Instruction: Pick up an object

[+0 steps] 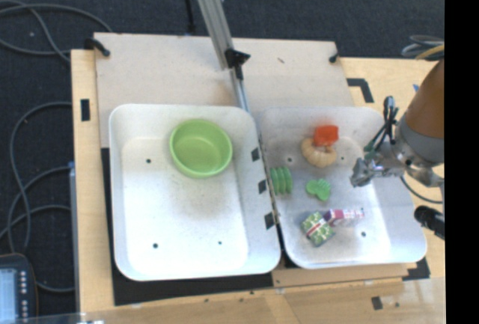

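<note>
The right bin [389, 240] holds several small objects: an orange block [326, 135] beside a tan rounded piece [319, 153], a green ridged piece [281, 180], a small green leafy piece [319, 188], and a green and pink wrapped item [328, 222] near the front. My gripper [360, 173] hangs over the right part of this bin, to the right of the tan piece and above the wrapped item, touching none of them. Nothing sits between its tips as far as the view shows.
A green bowl [200, 148] stands in the back of the left bin [150, 240]. A slanted metal pole [217, 16] rises behind the bins. The arm's orange band [428, 109] is at the right edge. Cables lie on the dark floor at left.
</note>
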Robot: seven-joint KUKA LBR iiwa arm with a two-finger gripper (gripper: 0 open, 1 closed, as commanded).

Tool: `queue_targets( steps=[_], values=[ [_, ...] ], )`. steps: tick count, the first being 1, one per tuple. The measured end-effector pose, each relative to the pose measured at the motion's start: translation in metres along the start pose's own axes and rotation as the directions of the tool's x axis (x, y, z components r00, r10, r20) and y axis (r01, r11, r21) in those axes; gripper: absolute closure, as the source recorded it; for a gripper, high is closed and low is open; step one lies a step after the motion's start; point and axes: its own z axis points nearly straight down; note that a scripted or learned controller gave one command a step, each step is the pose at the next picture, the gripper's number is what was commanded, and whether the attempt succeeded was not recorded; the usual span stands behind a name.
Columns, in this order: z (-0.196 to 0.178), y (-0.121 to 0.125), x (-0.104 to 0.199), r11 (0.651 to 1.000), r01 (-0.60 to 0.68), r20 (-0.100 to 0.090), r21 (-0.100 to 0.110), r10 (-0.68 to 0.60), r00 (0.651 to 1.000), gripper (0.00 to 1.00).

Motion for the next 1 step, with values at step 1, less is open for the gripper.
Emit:
queue_targets(
  steps=[1],
  values=[
    [-0.0475,0.0025,-0.0008,1.000,0.001,0.000,0.000,-0.001,1.000,1.00]
  ],
)
